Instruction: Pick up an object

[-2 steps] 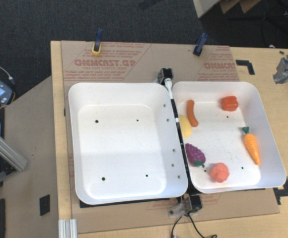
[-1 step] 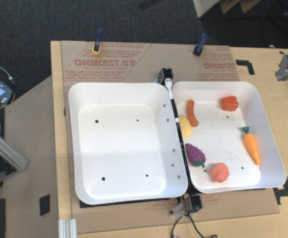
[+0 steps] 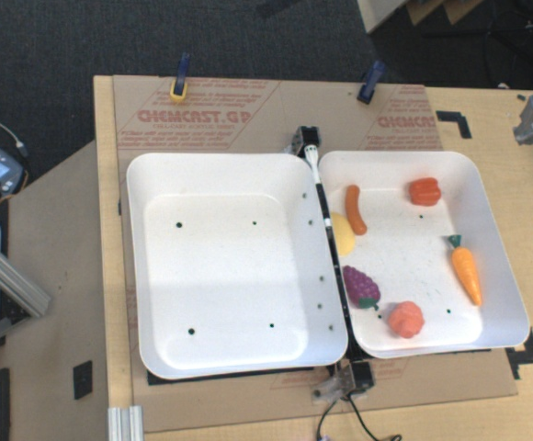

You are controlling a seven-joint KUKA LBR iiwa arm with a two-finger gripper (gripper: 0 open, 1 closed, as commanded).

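The right bin [image 3: 487, 246] holds several toy foods. An orange-red sausage [image 3: 354, 209] lies near its left wall, with a yellow fruit [image 3: 342, 235] just below it against the divider. A red pepper-like piece [image 3: 424, 191] sits at the far right. Along the right side lies an orange carrot [image 3: 467, 274] with a green top. A purple bunch of grapes [image 3: 361, 287] rests near the front left, and a pinkish-red round fruit [image 3: 405, 319] sits just right of it near the front wall.
The left bin [image 3: 221, 265] stands beside the right one on a brown board [image 3: 202, 108]. Blue clamps [image 3: 182, 79] [image 3: 371, 83] hold the board's far edge. A grey metal piece [image 3: 532, 119] pokes in at the right edge. Cables run at the bins' front [image 3: 349, 389].
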